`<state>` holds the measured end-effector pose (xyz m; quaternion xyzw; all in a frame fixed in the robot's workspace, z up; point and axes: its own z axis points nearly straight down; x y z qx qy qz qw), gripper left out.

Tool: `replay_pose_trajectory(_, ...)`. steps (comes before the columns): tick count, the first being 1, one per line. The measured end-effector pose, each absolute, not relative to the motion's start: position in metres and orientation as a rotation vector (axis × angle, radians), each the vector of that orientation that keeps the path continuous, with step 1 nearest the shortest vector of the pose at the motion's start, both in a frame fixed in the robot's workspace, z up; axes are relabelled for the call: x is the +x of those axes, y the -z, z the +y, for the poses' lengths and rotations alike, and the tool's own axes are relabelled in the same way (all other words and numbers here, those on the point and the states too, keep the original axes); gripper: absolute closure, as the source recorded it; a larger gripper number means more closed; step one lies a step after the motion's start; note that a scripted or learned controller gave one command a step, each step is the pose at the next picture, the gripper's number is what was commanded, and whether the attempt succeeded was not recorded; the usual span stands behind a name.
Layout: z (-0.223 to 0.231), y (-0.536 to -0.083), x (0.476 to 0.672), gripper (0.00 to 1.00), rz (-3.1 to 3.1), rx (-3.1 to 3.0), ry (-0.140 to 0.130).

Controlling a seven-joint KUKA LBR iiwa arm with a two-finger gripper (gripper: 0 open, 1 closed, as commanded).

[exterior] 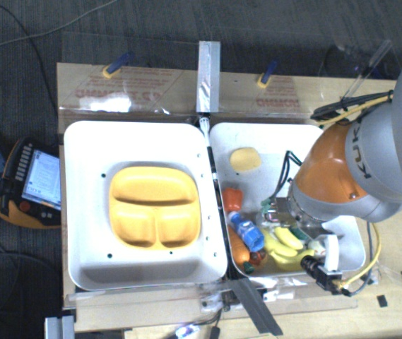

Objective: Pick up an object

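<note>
My gripper [283,226] is low in the right bin [278,138], just over a cluster of toy food at the bin's front. Under and beside it lie yellow bananas [285,249], a blue bottle-like item [247,233], an orange-red piece [232,199] and an orange carrot shape [238,249]. A pale yellow round item [244,159] sits alone near the bin's back. The wrist and its orange band [331,168] cover the fingers, and nothing shows held between them.
The left bin [87,147] holds a yellow divided tray [155,205]. A metal divider strip [208,76] stands between the bins at the back. A handheld pendant [27,186] lies on the floor at the left. Cables hang by the arm at the front right.
</note>
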<state>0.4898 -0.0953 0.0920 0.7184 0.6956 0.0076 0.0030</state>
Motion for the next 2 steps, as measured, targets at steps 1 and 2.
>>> replay_pose_trajectory(1, -0.0740, -0.1827, 0.4835, 1.00, 2.097, 2.341, 0.006)
replay_pose_trajectory(2, -0.0740, -0.1827, 0.4835, 0.00, 2.098, 2.341, 0.005)
